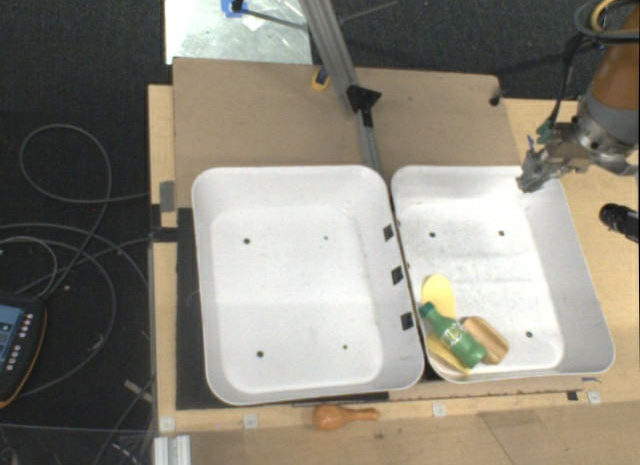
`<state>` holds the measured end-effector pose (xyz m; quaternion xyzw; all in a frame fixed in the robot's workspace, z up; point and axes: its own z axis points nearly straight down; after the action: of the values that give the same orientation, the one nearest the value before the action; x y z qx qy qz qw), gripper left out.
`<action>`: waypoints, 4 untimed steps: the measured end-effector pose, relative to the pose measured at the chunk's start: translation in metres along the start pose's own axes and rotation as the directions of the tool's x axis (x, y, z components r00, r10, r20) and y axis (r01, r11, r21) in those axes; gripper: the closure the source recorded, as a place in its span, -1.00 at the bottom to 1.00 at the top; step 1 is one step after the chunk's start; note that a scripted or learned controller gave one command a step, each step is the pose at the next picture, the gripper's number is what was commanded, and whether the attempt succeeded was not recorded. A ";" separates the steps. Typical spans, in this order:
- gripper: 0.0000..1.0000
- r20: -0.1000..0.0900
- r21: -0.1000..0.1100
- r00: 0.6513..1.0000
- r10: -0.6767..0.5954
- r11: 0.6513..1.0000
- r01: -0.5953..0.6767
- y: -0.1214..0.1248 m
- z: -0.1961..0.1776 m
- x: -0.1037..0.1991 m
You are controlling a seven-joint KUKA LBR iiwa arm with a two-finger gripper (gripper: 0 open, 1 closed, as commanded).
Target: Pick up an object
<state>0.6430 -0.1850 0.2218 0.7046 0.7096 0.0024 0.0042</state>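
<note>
A green bottle [452, 333] lies in the near left corner of the right bin [545, 253], on top of a yellow banana-shaped piece [440, 296]. A tan, bun-like object [487, 338] rests just right of the bottle. My gripper [531, 174] hangs over the far right corner of the right bin, well away from these objects, with nothing visible between its fingers.
The left bin [290, 283] sits beside the right one, joined by black clips along the shared edge. A small orange-brown object [343, 415] lies on the bench in front of the bins. A grey pole [330, 38] slants across the back. Cables lie on the floor at left.
</note>
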 end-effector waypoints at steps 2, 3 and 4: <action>1.00 -0.004 0.009 1.000 -0.003 1.000 0.003 -0.010 -0.050 0.055; 1.00 -0.005 0.011 1.000 -0.003 1.000 0.003 -0.028 -0.036 0.111; 1.00 -0.005 0.011 1.000 -0.003 1.000 0.003 -0.041 -0.020 0.162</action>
<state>0.6008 -0.0229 0.2409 0.7035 0.7107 0.0004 -0.0014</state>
